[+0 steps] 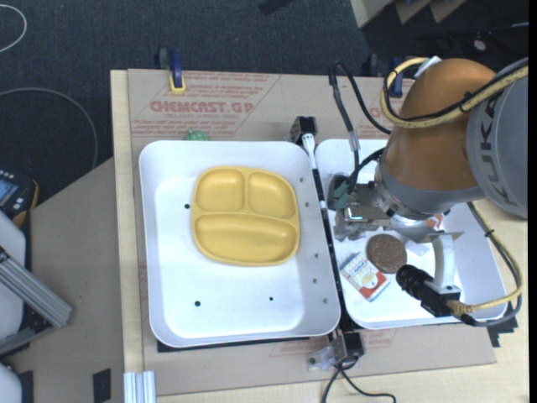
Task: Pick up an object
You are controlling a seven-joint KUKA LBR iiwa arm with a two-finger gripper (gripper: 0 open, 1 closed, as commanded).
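Note:
My gripper [354,215] hangs low over the left part of the right bin [394,313], under the orange wrist band. A dark green object [340,194] lies right beside it, against the bin's left wall. Just below the gripper lie a brown round disc [386,252] and a small white packet with red and blue print [366,276]. A small orange-and-white piece [434,222] peeks out from under the wrist. The arm hides much of the right bin's floor.
The left bin [168,292] holds a yellow divided plate [246,215] in its upper middle. A cardboard sheet [210,99] lies under both bins. Cables run along the divide between the bins and behind the right bin.

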